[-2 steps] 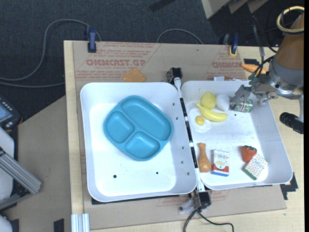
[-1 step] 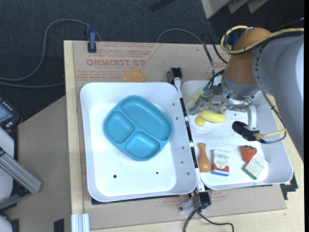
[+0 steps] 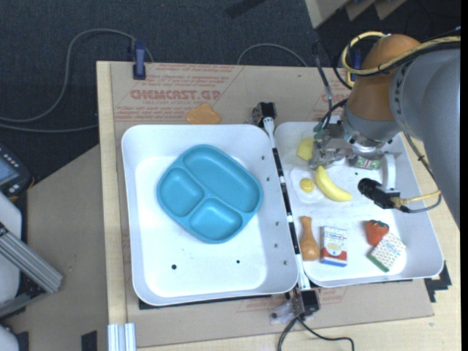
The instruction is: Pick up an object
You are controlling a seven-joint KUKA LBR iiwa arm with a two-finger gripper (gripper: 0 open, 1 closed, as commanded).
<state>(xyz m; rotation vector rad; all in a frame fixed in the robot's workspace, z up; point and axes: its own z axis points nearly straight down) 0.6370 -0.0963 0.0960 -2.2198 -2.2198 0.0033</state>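
Down front in your right bin (image 3: 424, 265) sit a small carton (image 3: 335, 246), an orange bottle (image 3: 308, 238) and a patterned packet (image 3: 386, 252). Your gripper (image 3: 327, 152) hovers low over the banana (image 3: 332, 185), beside a yellow piece (image 3: 305, 150). Left bin (image 3: 146, 254): blue divided plate (image 3: 209, 193).

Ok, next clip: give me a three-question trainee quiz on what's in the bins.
1. True or false: the blue tray lies in the left bin.
2. Which is nearest the hand? A) banana B) strawberry C) carton
3. Fill in: the fried egg lies in the ____ bin.

Key: 1 true; 2 A; 3 right.
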